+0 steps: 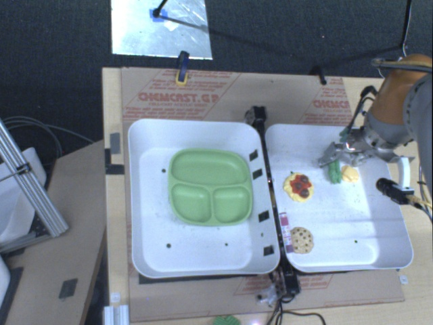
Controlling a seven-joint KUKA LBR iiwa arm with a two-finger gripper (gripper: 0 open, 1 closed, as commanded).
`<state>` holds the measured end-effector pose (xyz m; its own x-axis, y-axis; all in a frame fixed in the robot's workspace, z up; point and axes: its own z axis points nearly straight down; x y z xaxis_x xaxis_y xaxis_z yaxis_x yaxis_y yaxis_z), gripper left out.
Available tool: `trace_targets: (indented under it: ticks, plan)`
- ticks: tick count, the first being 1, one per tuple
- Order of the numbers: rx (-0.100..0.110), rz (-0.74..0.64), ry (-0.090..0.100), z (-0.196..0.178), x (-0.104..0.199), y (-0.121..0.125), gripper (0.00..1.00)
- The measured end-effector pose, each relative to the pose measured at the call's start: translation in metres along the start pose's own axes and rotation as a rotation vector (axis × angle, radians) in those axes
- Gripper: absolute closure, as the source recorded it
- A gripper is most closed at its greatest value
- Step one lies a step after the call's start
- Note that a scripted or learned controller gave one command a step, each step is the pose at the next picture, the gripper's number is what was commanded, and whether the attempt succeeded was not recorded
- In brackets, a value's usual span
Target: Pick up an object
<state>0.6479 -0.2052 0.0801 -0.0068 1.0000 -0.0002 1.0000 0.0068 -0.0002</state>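
The arm (406,103) is cut off by the right edge of the frame, so its upper part cannot be seen. The gripper (338,156) is small and partly blurred by glare in the right bin (379,249); whether its fingers are apart or together cannot be told. It covers the top of the green object (335,173), and it is not clear if it touches it. The yellow piece (350,175) just beside is too small to identify. At the bottom edge of the frame, a green thing (226,320) is cut off. The metal frame (24,181) at the left edge is also cut off.
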Motion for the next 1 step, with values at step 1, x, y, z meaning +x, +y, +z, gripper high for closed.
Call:
trace_targets:
  ticks: [1]
  plan:
    - [-0.007,-0.001,-0.003,-0.0167,-0.0012,0.0016,1.00]
